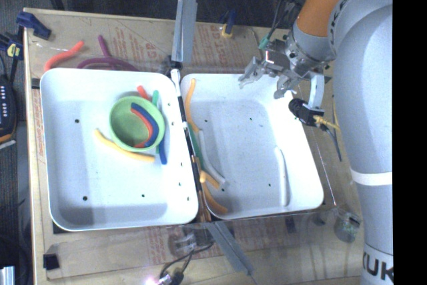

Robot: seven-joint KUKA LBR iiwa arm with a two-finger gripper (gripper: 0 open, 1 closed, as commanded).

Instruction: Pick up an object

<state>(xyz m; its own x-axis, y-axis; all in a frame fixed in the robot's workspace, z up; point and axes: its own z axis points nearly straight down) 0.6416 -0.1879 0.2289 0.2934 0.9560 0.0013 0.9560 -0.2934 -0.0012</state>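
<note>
My gripper [263,83] hangs over the far edge of the right bin [247,123], near its back right corner. Its fingers are spread open with nothing between them. Along the right bin's left wall lie an orange strip [189,100], a green strip [194,143], a white tube [208,162] and an orange piece [212,182]. A white strip [283,175] lies near that bin's right wall. In the left bin [80,170] stands a green bowl [133,123] holding red and blue curved pieces, with a yellow strip [123,147] and a blue stick [162,154] beside it.
A grey metal bar [183,27] runs back from between the bins. Red and purple tubes [93,60] lie on the bench behind the left bin. The arm's grey body [363,110] stands along the right side of the right bin.
</note>
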